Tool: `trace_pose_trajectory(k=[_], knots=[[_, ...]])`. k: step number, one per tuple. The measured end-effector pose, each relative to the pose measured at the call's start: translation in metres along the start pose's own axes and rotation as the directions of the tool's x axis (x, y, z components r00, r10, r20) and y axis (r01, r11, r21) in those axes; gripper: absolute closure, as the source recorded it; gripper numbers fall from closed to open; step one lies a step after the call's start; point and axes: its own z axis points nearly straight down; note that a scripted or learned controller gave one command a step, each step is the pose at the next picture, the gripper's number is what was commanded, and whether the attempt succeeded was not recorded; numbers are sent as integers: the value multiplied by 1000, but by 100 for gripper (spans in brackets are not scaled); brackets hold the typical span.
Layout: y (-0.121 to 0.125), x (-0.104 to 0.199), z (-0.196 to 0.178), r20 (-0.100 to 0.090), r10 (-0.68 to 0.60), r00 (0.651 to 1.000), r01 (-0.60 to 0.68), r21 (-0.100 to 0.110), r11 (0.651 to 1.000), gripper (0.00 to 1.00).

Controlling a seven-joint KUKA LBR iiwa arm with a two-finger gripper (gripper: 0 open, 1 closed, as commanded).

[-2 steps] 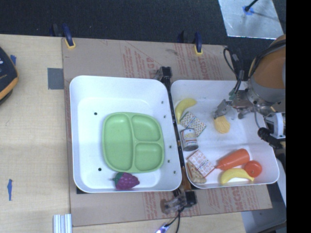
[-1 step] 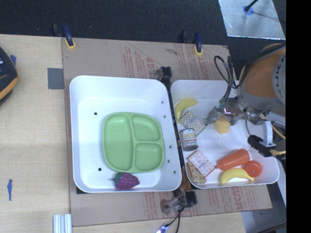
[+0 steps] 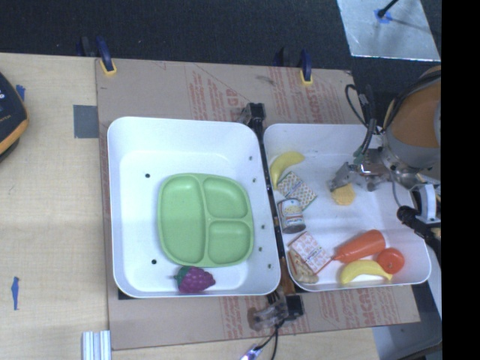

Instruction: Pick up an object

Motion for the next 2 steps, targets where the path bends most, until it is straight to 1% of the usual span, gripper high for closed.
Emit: trace_pose_trajectory(k=[1, 2], knots=[[0, -1, -11, 1, -2, 1000, 2, 1, 1000, 100], [-22, -3, -80, 0, 2, 1000, -2, 0, 1000, 100]])
